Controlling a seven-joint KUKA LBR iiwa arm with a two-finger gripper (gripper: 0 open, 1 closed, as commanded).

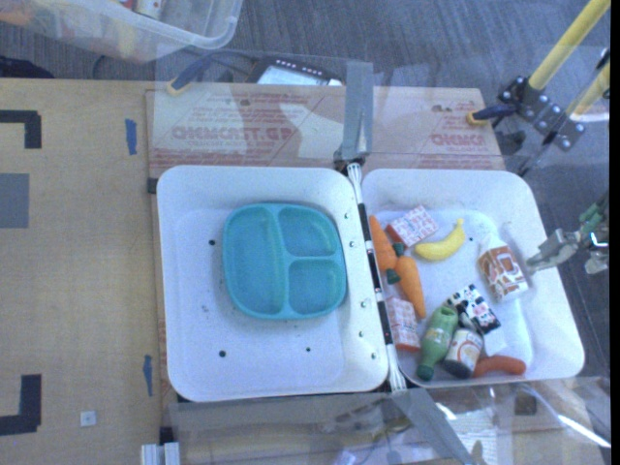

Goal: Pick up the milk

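Metal claw, beside milk bin's rim

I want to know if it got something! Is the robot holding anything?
Nothing is held. The gripper sits at the right bin's edge, beside a carton.

teal plate in white bin; yellow banana, orange carrots, green bottle, black-and-white cow-patterned milk.

Smooth matt teal plastic plate
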